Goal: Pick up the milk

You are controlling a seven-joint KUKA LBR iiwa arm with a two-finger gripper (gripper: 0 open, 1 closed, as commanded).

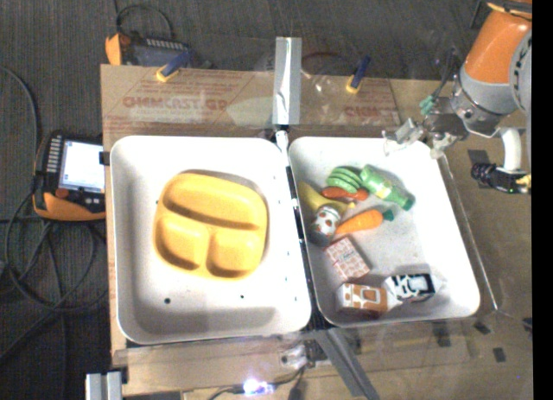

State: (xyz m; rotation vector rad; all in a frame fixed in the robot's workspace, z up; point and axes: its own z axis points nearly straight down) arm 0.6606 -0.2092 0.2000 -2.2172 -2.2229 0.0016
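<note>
The milk [413,286] is a small carton with a black-and-white cow pattern. It lies on its side near the front edge of the right bin [458,243], touching a brown carton [363,297] on its left. My gripper [420,135] hangs over the far right corner of that bin, well away from the milk and above the bin's rim. Nothing shows in its grasp. The arm's orange band [497,44] sits up at the right.
Also in the right bin: a green bottle [387,187], green and red vegetables [346,184], a banana [309,197], a carrot [367,219], a round can [324,221] and a pink carton [347,258]. The left bin [130,243] holds a yellow divided plate [212,224].
</note>
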